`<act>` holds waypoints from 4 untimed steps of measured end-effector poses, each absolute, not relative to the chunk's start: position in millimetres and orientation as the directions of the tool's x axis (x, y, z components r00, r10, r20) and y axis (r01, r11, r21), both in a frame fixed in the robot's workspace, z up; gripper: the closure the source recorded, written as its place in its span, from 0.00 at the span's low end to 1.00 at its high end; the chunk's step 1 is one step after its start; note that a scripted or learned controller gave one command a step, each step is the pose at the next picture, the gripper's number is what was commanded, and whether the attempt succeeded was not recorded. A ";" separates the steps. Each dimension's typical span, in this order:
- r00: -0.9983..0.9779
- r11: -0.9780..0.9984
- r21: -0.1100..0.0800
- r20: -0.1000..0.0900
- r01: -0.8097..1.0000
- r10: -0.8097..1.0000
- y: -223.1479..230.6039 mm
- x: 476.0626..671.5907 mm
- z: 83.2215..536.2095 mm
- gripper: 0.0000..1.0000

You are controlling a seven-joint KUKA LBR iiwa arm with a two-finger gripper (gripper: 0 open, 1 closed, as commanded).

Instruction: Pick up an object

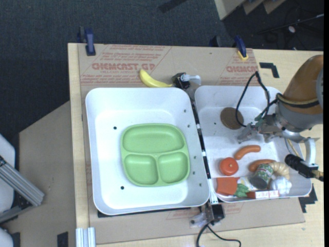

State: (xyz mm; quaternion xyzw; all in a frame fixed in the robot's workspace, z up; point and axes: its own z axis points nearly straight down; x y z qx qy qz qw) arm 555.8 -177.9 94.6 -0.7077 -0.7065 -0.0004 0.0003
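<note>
Bright even overhead light, soft shadows, mild overall blur

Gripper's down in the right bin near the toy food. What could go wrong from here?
1. The gripper sits between the round brown disc and the orange sausage-shaped toy, touching neither as far as I can tell; a close here may catch nothing.
2. The items at the near end, the red tomato-like ball, the orange block and the small labelled can, are crowded, so a grasp there may nudge neighbours.
3. The black cable hangs over the bin and could snag.

Right bin (216,98) far end open; food (257,176) crowds near end.
</note>
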 end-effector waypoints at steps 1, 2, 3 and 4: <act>-0.006 0.006 0.005 -0.001 1.000 1.000 -141.9 612.9 84.4 0.00; -0.004 0.004 0.005 -0.001 1.000 1.000 -130.2 668.8 85.1 0.00; 0.007 -0.007 -0.004 -0.001 1.000 1.000 -200.2 619.9 84.9 0.00; -0.002 0.002 0.004 -0.001 1.000 1.000 -180.2 643.3 84.9 0.00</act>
